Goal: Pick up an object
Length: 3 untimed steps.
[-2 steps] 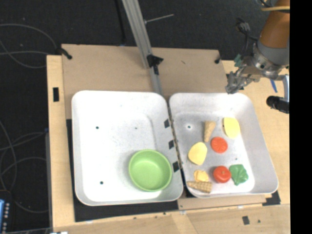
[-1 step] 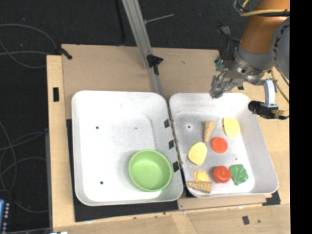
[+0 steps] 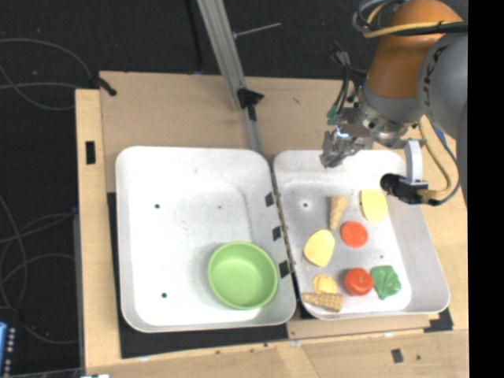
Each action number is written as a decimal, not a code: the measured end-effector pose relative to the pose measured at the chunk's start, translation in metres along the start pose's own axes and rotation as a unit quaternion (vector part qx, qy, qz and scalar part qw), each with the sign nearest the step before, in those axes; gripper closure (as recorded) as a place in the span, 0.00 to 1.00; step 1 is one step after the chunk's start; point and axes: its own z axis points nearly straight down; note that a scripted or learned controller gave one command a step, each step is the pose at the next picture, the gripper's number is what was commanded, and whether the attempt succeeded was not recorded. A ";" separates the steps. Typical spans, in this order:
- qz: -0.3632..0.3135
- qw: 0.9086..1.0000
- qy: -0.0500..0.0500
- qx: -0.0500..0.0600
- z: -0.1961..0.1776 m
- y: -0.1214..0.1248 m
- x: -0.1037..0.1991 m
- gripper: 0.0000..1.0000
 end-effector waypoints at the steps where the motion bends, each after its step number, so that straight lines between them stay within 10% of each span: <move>1: 0.000 1.000 0.000 0.000 0.009 -0.018 0.051 1.00; 3: -0.002 1.000 0.002 0.001 -0.008 -0.043 0.162 1.00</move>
